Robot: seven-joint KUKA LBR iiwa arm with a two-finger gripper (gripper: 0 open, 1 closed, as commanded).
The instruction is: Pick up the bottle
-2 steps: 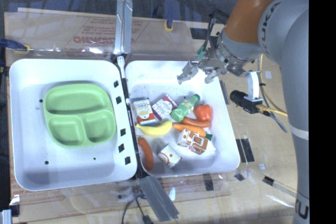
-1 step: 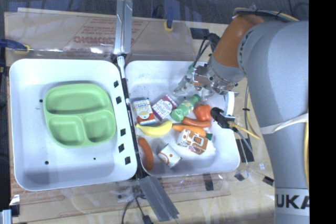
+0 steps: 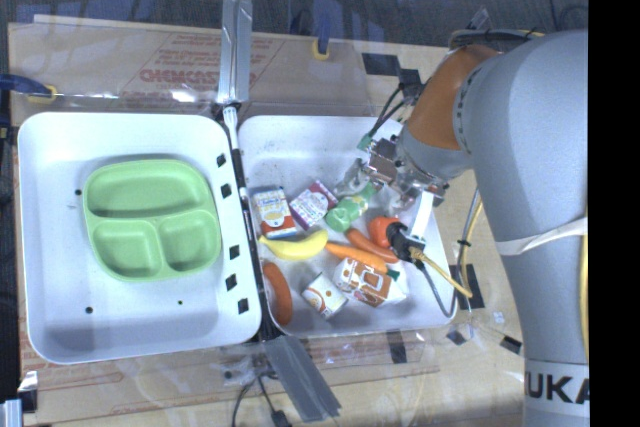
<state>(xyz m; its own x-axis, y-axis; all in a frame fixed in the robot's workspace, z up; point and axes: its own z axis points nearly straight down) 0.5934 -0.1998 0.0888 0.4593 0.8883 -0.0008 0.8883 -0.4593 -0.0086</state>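
The bottle (image 3: 346, 213) is small and green and lies in the right bin (image 3: 300, 137) near its middle, between a purple pack (image 3: 312, 204) and a red-orange fruit (image 3: 383, 231). My gripper (image 3: 374, 181) hangs low over the bin, just up and to the right of the bottle, at its top end. The wrist hides the gripper's tips, and I cannot see whether it touches the bottle. The bottle still rests among the other items.
The right bin also holds a juice carton (image 3: 270, 208), a banana (image 3: 295, 245), a carrot (image 3: 360, 251), two printed cartons (image 3: 366, 281) (image 3: 322, 297) and a sausage (image 3: 278, 293). A green divided plate (image 3: 152, 218) lies in the left bin (image 3: 40, 245).
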